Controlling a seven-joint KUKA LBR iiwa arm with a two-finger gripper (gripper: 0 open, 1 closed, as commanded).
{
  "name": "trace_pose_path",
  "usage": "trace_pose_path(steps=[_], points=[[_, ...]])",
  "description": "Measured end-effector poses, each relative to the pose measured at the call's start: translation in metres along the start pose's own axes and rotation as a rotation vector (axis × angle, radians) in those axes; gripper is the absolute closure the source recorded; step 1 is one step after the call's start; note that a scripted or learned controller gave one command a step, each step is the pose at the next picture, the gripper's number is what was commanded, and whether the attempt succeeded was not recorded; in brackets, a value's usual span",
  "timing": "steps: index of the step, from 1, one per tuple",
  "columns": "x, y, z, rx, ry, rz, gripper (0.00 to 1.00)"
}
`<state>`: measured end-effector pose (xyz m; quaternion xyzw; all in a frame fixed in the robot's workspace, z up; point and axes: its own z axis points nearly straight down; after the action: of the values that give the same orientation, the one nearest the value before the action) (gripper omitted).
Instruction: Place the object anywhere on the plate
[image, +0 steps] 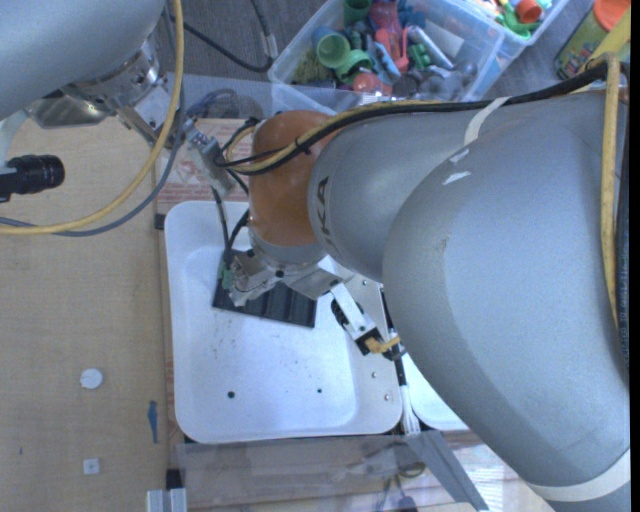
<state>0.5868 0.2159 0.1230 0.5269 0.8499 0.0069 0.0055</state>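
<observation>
We see the arm (470, 240) sweeping in from the right and bulking over most of the scene, its orange band (285, 180) sitting just above the wrist, which points steeply down into the left white bin (190, 330). The hand (243, 283) is low in the upper part of that bin, right at or on a flat dark ribbed rectangle (275, 303) that lies on the bin floor. We take this dark slab to be the plate or the object of the task, but we cannot say which, since the wrist covers its upper half. Whether the hand is spread or closed, and whether it has anything in it, we cannot tell from here. If the slab is what must be moved, we judge it thin, stiff and fairly light, lying flush with the floor, so there is little to grip from above; a hold across its short width at a free edge would seem best, and its ridges may help against slipping. A few small dark specks (231, 394) dot the bin floor nearer us. Beyond the bins a clear tub of coloured toys (400, 45) stands on the table (80, 300), well apart from the hand.
</observation>
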Motion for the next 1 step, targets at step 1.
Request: trace_pose_path(steps=[1], points=[[0.0001, -0.0001, 0.0002, 0.000, 0.000, 0.000, 0.00]])
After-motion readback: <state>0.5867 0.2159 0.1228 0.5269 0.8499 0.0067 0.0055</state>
